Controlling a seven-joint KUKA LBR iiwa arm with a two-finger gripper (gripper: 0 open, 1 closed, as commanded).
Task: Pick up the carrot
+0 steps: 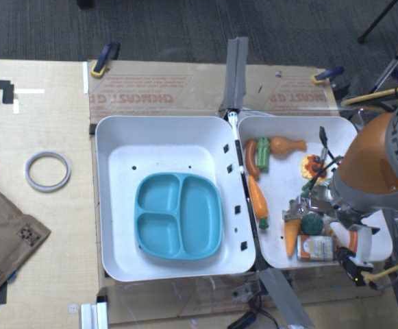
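Pincer (299,210) above stubby orange carrot (291,237)

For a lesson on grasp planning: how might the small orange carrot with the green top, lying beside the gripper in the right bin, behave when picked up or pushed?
The small orange carrot looks like moulded toy food, so probably stiff and light. Its round, tapered body would likely roll or pivot if nudged on the white right bin. Its smooth skin may slip from the two-finger gripper.
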